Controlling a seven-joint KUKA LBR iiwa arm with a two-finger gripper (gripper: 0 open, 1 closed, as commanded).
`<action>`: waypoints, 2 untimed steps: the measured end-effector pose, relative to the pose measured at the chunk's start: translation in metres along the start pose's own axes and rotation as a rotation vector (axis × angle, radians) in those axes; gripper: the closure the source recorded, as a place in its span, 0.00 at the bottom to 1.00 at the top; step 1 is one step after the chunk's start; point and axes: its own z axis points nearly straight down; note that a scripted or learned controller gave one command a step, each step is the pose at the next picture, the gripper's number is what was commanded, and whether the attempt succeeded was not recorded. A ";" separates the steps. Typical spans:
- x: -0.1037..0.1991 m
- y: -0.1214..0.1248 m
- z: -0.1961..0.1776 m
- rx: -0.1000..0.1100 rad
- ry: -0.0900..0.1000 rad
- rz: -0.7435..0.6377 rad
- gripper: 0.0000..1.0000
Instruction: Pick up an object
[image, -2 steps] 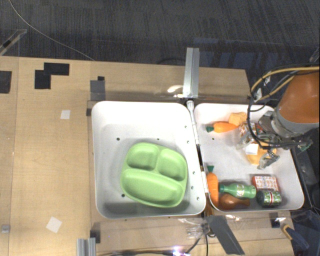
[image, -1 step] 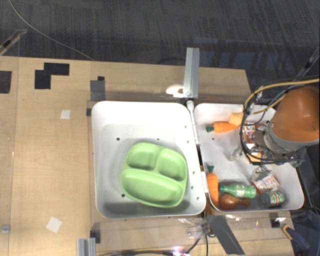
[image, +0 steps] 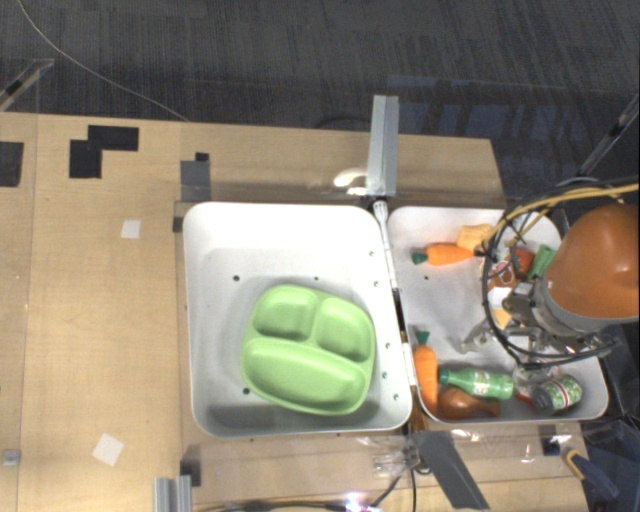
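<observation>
Green, three-compartment plastic plate lies alone in the left bin, at frame centre. Right bin holds two toy carrots, one at its upper edge and one at its lower left, with a green bottle and a can along the bottom. Arm's wrist hangs over that bin's right half, hiding the gripper; claw state cannot be determined.

A pale wooden bench fills the left and middle of the frame, marked with black squares at the upper left and small pale patches lower down. Across the top runs dark grey carpet — a thin cable curves over it. A grey metal post stands at upper centre.
</observation>
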 end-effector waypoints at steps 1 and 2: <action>-0.033 -0.086 0.004 -0.010 0.002 -0.403 0.00; -0.040 -0.035 0.002 -0.010 0.001 -0.558 0.00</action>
